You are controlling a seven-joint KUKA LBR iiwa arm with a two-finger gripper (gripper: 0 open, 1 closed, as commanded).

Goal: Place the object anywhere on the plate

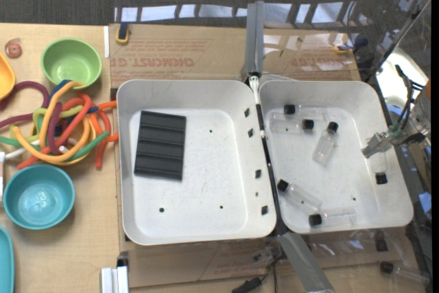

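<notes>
Vials (324,146) of clear plastic with small black caps lie scattered across the floor of the right bin (322,87). The hand (379,144) hangs over that bin's right side, near the wall, and it is too small and pale against the white to tell whether it is spread or pressed together; nothing can be seen pinched in it. The nearest vial to it on the left lies tilted, its cap pointing up and right, apart from the hand. A black cap (381,178) sits just below the hand, close to the right wall. Other vials rest near the bin's top left, lower left and bottom edge, their see-through bodies hard to make out.

In the left bin (206,89) a black ribbed plate (160,145) lies flat near the left wall, well apart from the hand. On the wooden surface (62,257) to the left sit a green bowl (71,63), a blue bowl (39,195) and a tangle of coloured cords (65,123).
</notes>
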